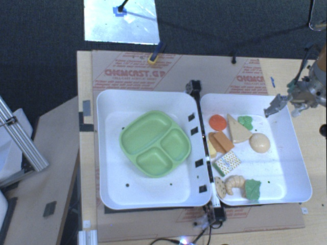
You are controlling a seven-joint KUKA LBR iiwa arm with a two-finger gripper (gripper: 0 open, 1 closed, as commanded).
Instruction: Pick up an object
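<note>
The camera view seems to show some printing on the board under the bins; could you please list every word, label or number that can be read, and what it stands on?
"CHEMCAST GP": red print on the brown protective sheet beneath the bins, at the far left; it reads fairly clearly.
The same red print repeats on the sheet at the far right, too blurred to read with confidence.
Small print under the logos: too small to read.
The white bins, green plate and food pieces carry no legible text.

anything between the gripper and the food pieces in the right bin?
Nothing visible. The gripper hangs over the far right part of the right white bin. The nearest pieces, the green leafy piece and the cream egg-shaped piece, lie exposed with bare bin floor between.
</note>
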